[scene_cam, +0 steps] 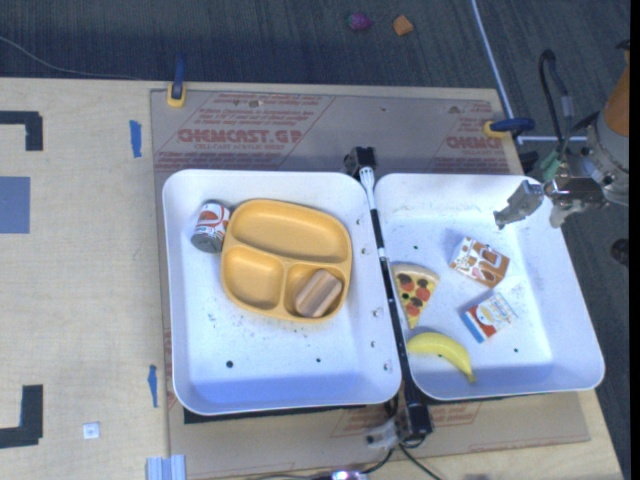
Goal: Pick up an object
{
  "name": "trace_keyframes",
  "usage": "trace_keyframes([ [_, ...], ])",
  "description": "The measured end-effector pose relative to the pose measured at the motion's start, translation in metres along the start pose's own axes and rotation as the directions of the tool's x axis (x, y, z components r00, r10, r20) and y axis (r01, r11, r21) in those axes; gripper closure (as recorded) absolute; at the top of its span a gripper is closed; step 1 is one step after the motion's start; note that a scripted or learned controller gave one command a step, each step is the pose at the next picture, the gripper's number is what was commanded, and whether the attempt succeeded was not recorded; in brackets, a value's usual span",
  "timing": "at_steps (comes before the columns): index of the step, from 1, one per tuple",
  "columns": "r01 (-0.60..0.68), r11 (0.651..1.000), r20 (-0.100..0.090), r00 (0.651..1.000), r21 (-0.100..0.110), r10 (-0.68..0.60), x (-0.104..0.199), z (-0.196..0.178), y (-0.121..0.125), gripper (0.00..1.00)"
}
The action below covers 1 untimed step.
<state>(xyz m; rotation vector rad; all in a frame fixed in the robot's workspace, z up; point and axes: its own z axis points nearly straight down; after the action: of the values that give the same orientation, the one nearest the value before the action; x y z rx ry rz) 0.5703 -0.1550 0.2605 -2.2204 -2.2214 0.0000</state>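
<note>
Overhead, the following was recorded.
Desk: a pale wooden desk was seen carrying a brown board on which two shallow white bins were set side by side, touching along their inner rims.
Left bin: a yellow divided tray was held in it, with a tan bread roll lying in the tray's lower right compartment; a small red and white can was laid just beside the tray's left edge.
Right bin: a pizza slice was placed near the inner rim, a banana below it, an orange and white packet towards the middle, and a blue, red and white packet just below that.
End effector: it was positioned over the right bin's upper right part, above and apart from all the objects; nothing was seen between its fingers, and whether they were released or clenched could not be told.
Arm: it was seen reaching in from the right.
</note>
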Motion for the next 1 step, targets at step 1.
trace_keyframes([
  [1,-0.001,1.000,0.000,1.000,0.000,0.001,0.0401,0.1429,-0.0417,0.00],
])
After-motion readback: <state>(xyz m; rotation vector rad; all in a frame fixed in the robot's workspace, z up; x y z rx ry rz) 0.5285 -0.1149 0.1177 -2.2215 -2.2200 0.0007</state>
